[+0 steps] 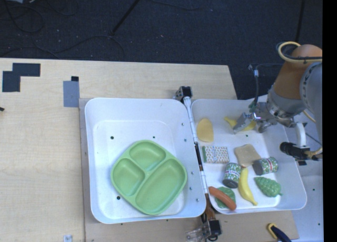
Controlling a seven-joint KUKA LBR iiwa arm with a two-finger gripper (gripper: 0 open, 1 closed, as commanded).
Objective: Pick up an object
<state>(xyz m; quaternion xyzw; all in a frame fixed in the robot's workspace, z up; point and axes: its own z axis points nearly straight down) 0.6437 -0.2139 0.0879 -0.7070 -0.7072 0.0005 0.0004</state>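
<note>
The right bin point(295, 199) holds several toy foods: a pale yellow wedge point(205, 130), a patterned square cracker point(216, 154), a tan toast slice point(246, 154), a green can point(231, 173), a grey can point(266, 165), a banana point(246, 185), a green leafy piece point(267, 186) and an orange-red sausage point(223, 198). My gripper point(247, 123) is low over the bin's far side, right beside a small yellow piece point(230, 122) that pokes out on its left. The arm's metal parts hide how the piece and the gripper meet.
The left bin point(105, 114) carries a green divided plate point(150, 177). A clamp point(184, 92) sits at the far end of the wall between the bins. The grey arm with its orange band point(295, 75) comes in over the right bin's far right corner.
</note>
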